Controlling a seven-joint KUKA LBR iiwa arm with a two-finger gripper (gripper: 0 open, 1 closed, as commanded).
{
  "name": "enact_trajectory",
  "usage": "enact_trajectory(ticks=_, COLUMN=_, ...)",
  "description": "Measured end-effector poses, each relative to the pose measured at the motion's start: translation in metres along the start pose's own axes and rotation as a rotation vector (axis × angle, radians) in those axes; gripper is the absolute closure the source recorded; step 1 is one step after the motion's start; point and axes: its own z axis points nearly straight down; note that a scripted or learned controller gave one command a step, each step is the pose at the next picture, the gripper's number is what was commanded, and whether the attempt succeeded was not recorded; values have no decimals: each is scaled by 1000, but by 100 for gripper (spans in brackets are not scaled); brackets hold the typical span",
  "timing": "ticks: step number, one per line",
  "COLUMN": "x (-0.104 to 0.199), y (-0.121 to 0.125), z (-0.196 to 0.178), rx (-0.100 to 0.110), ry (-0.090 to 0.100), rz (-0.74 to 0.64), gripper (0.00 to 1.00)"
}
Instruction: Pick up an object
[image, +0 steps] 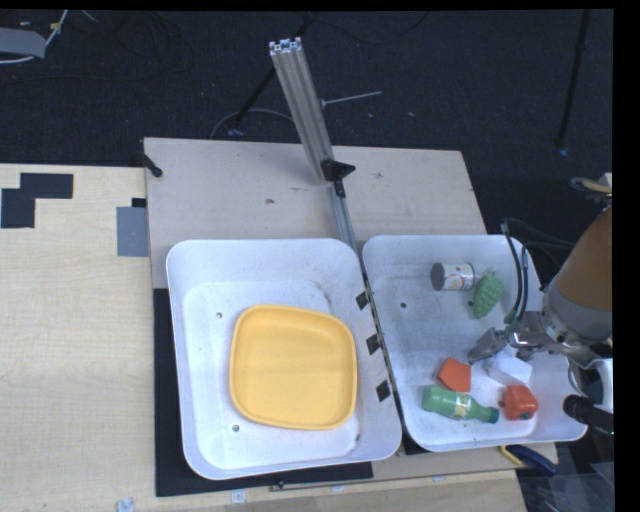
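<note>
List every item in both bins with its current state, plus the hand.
yellow plate: lying flat in the left bin.
small can: on its side, right bin.
green bottle: on its side.
green bumpy object: resting loose.
orange block: resting loose.
orange-red object: resting loose.
hand: low over the right bin, grip unclear.

Arm (592, 275) cut off at rt edge

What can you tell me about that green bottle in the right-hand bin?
The green bottle lies on its side near the front edge of the right bin, neck pointing right. It looks like glossy plastic, with a pale yellowish label around its body. An orange block sits just behind it, very close or touching, and a red-orange object lies by its neck. The gripper is farther back, not on it.
</note>
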Motion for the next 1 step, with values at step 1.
enact_trajectory(ticks=1, x=0, y=0, z=19, rx=-3, ry=-1, rz=0, gripper=0)
